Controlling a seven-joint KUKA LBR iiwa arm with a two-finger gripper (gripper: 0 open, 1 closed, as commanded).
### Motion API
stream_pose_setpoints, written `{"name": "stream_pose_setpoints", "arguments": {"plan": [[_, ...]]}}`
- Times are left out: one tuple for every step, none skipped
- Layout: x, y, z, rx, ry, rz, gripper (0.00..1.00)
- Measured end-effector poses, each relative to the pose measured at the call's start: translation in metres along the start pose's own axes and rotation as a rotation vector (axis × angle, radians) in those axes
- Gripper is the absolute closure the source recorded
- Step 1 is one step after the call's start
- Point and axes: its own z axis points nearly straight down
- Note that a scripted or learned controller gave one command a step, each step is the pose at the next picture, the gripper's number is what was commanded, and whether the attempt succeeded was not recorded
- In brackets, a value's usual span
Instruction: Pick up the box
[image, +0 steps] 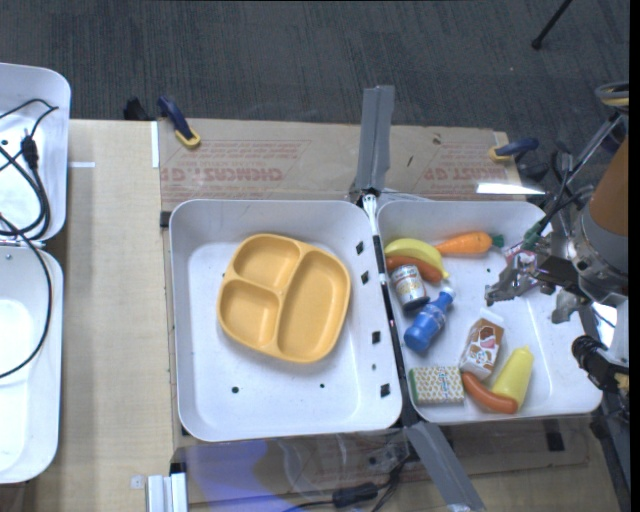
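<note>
box (483, 349) sat mid right bin (560, 400), long axis 1–7 o'clock, between blue bottle (428, 324) and yellow bottle (514, 372) | pincer (508, 283) hovered near, box at its 7 o'clock | pincer open/closed: couldn't tell

Surface (110, 300): pale wood, with a brown cardboard sheet (300, 160) laid across its far side. Two white bins sit side by side, left bin (190, 330) and right bin (560, 400), inner walls touching. A blue-and-yellow clamp (178, 123) lies at the cardboard's far left corner.
</note>
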Motion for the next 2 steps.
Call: {"name": "stream_pose_setpoints", "arguments": {"plan": [[-0.038,0.093,0.106,0.000,0.000,0.109,0.00],[-0.065,0.146,0.150,0.001,0.006,0.007,0.00]]}}
